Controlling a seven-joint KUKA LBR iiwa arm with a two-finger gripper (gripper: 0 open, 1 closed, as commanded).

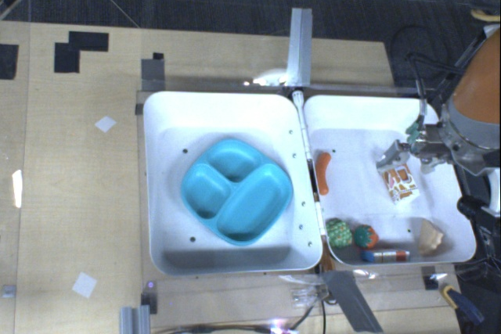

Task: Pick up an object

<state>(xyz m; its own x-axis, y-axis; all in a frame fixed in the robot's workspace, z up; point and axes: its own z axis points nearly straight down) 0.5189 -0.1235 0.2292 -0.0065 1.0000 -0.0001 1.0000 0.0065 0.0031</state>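
Observation:
My gripper [394,157] is over the right bin [352,129], reaching in from the right at mid-height of the bin. Directly beneath its tip, touching or nearly touching it, is a small white packet with orange and red print [401,185]. Whether the packet is held or lies on the bin floor I cannot tell. An orange sausage-shaped toy [322,172] lies by the bin's left wall. Along the front edge lie a green knobbly ball [338,231], an orange and green ball [365,236], a marker pen [385,255] and a beige lump [430,235].
The left bin [168,129] holds a blue divided plate [236,190]. A metal post [300,43] stands behind the ridge between the bins. The arm's orange band [479,82] hangs over the right bin's far right side.

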